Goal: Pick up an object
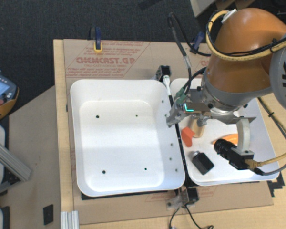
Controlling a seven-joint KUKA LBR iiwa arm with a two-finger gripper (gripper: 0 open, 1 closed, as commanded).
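**Currently: gripper point(198, 124) low in right bin point(219, 176), beside red-orange block point(187, 136)**

Objects for picking. Three loose items lie in the right bin, all in the half nearer the camera.
- The red-orange block sits close to the bin's left wall. It is just below and to the left of the gripper in the camera view. Whether the two touch cannot be told.
- A black block point(202, 162) lies flat on the bin floor, below and to the right of the red-orange block and apart from it. It is turned at an angle to the bin walls.
- An orange item point(231, 138) lies further right. It is partly hidden by robot hardware, so its shape cannot be made out.

Tool. The gripper is down inside the right bin, near the wall shared with the left bin point(76, 97). Whether it is open or closed cannot be told from this angle. Nothing can be confirmed as held.

Arm. The arm point(243, 37) enters from the right. Its orange band and grey wrist cover much of the bin's far half.

Surroundings. The left bin adjoins the right one, and four small dark dots mark its floor. Both bins rest on a cardboard sheet point(62, 128) with red lettering along its far edge. A blue clamp point(97, 36) grips that far edge.
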